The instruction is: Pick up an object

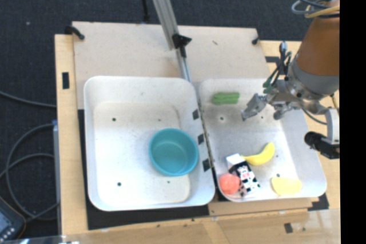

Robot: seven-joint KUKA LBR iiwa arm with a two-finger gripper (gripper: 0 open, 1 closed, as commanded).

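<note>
I see the gripper (265, 107) hanging over the right bin (309, 148), its two fingers spread apart with nothing between them. A green block (225, 98) lies to its left. Below it lie a banana (260, 154), a black-and-white box (244, 175), a pink ball (229, 183) and a yellow piece (285, 185). A blue bowl (172, 151) sits in the left bin (114, 123).
</note>
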